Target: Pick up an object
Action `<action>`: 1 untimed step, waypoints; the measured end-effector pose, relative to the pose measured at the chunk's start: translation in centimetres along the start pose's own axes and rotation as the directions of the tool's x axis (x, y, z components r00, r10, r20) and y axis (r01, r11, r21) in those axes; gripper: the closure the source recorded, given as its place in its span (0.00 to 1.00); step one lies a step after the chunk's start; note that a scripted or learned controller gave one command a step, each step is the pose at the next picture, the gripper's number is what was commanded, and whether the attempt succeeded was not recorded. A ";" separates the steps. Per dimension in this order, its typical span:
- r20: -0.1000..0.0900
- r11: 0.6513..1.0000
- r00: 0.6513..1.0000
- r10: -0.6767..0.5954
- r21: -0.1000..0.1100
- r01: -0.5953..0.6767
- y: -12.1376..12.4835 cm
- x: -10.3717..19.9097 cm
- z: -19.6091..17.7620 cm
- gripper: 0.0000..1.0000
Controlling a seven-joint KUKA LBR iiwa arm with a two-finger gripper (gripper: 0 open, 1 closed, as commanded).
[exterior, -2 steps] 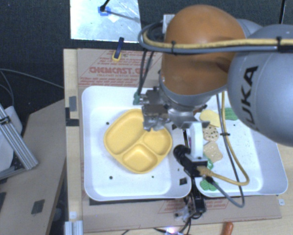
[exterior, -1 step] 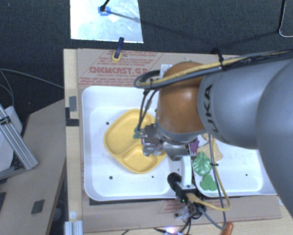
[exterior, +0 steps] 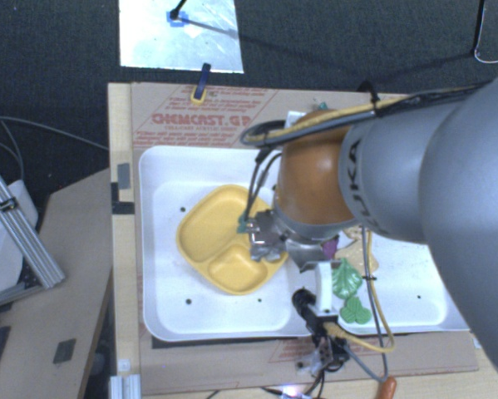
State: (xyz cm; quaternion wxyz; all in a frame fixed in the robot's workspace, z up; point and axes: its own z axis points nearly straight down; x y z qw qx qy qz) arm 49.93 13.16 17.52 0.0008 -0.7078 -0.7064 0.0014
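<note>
Bench: brown board [exterior: 207,110] printed with red lettering, carrying two shallow white bins.
Room: dark carpet around the bench; a shiny sheet [exterior: 180,23] lies beyond it.
Left bin [exterior: 161,223]: holds a yellow divided tray [exterior: 219,238].
Tray axis: long axis runs diagonally, upper left to lower right; smaller compartment toward the near edge.
Right bin [exterior: 415,302]: a green item [exterior: 348,293] lies near the divider.
Gripper [exterior: 261,239]: over the tray's right edge; cannot tell whether apart or together.

The arm's big grey body [exterior: 423,173] is blocking most of the right bin [exterior: 415,306]. It is also covering the green object's [exterior: 348,285] upper part and the yellow tray's [exterior: 224,239] right edge.
</note>
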 end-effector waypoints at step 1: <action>0.000 1.000 1.000 -0.001 -0.006 0.001 4.8 -2.0 4.8 1.00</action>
